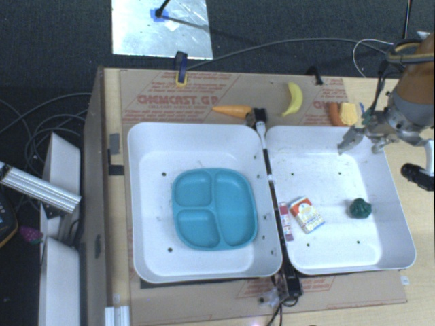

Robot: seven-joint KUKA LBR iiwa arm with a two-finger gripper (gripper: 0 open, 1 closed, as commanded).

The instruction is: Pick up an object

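Jaws (362,140) spread open, holding nothing, at upper right over right bin (394,212) | green object (360,208) at right, carton (306,214) centre-right, both on bin floor | blue tray (214,207) in left bin (146,182)

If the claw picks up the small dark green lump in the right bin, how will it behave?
The green lump looks rounded and bumpy, so it may roll when nudged. It looks small beside the carton, so probably light. Its uneven surface might slip between fingers.
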